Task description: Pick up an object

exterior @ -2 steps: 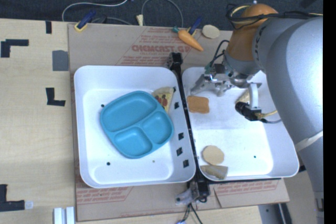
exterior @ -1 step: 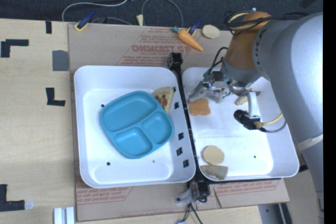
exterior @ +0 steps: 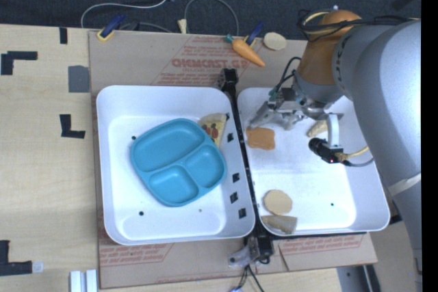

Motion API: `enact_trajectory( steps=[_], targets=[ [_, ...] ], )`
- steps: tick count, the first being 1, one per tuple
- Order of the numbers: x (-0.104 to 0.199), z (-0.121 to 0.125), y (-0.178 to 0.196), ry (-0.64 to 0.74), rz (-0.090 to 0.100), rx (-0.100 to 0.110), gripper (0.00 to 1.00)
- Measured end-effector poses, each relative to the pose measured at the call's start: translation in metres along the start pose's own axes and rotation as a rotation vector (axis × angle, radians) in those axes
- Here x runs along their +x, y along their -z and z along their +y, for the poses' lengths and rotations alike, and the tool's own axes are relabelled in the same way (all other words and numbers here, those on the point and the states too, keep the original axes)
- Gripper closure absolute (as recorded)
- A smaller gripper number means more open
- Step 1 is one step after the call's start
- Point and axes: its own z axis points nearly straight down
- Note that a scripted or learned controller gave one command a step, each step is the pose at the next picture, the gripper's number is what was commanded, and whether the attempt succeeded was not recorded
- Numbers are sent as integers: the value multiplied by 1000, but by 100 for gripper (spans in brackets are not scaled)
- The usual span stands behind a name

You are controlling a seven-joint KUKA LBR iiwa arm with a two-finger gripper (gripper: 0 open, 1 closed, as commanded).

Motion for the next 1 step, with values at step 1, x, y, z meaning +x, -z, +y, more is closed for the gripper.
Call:
enact_trajectory(
  steps=[1],
  targets=[
    [-8, -14, 1, 0, -2, -4, 0]
  ],
)
